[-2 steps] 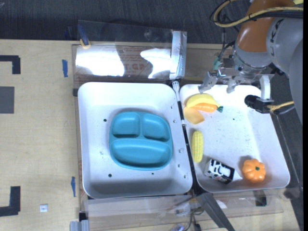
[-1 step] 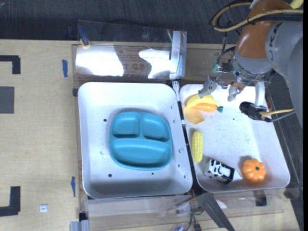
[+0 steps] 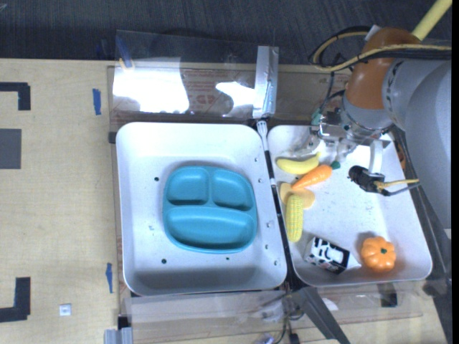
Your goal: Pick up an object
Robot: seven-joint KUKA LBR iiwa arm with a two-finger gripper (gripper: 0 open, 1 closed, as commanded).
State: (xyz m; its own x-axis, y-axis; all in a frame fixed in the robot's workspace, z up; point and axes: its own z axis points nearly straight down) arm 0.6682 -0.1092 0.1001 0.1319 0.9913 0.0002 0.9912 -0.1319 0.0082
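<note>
While the carrot (image 3: 313,177) lies just below and left of my gripper (image 3: 337,143), I see its long axis slanting, one end up toward the gripper, the other down to the left; whether the gripper is released or clenched I cannot tell; the grey arm (image 3: 419,102) reaches in from the right, orange band above the wrist; beside the carrot lie a smooth curved banana (image 3: 295,165) and a knobbly corn cob (image 3: 294,217); farther below the gripper sits a ribbed round pumpkin (image 3: 378,254).

This is a robot laboratory: a wooden bench (image 3: 50,192) with black tape marks (image 3: 18,95) at the frame's left, and two white bins (image 3: 136,149).
</note>
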